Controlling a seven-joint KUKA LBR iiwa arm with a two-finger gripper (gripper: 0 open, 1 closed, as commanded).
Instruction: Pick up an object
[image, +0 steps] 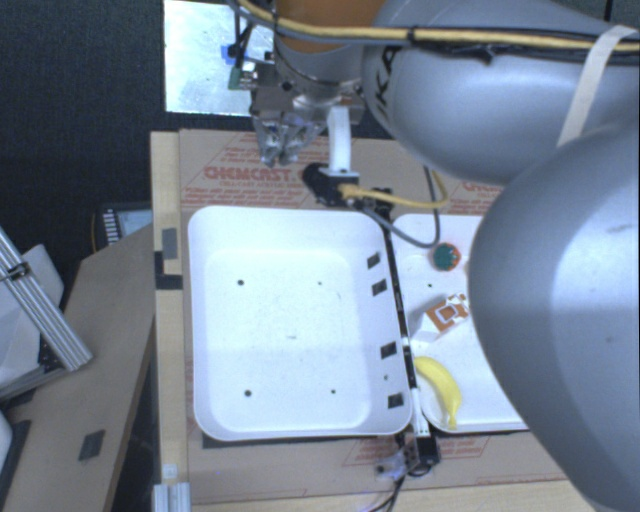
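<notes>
Hand hovers above surface beyond left bin; finger state: cannot tell, nothing visibly held. Right bin contains banana, orange-white pkg, green-orange ball.

White bins; by right bin: yellow banana, teal-orange ball, orange-white block. Grey arm, orange band. Tan board, red lettering.

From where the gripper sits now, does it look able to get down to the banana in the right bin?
Probably yes. The gripper is above the bench's far edge, well away from the banana, which lies uncovered near the divider with nothing on it. The arm's own bulk overhangs that bin.
</notes>
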